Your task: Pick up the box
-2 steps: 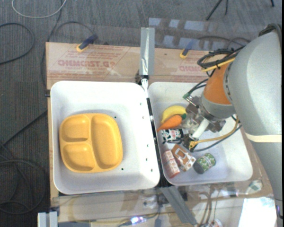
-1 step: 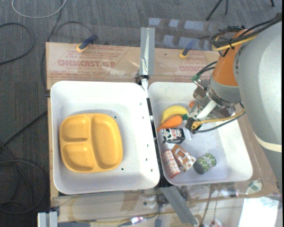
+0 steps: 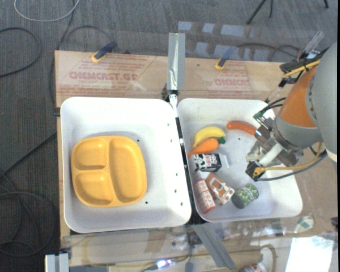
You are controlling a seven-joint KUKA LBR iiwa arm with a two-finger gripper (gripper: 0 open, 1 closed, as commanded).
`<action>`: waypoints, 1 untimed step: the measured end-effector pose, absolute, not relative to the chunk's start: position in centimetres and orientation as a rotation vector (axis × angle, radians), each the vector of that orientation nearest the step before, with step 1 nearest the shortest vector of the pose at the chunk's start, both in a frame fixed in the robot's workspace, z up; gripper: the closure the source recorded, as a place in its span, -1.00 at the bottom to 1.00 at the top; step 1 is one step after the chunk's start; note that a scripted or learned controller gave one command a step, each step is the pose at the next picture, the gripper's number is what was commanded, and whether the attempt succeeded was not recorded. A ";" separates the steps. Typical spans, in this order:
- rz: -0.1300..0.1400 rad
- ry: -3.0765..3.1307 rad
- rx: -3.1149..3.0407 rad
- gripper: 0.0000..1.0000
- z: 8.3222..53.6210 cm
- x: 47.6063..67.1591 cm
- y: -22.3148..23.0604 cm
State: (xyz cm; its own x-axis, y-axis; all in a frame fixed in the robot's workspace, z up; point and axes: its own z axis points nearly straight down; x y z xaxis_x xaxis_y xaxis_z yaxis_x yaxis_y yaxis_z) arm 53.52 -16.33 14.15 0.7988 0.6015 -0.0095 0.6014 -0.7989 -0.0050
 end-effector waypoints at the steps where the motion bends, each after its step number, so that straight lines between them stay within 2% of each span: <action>1: -0.006 -1.331 -2.856 1.00 8.8 51.4 -10.1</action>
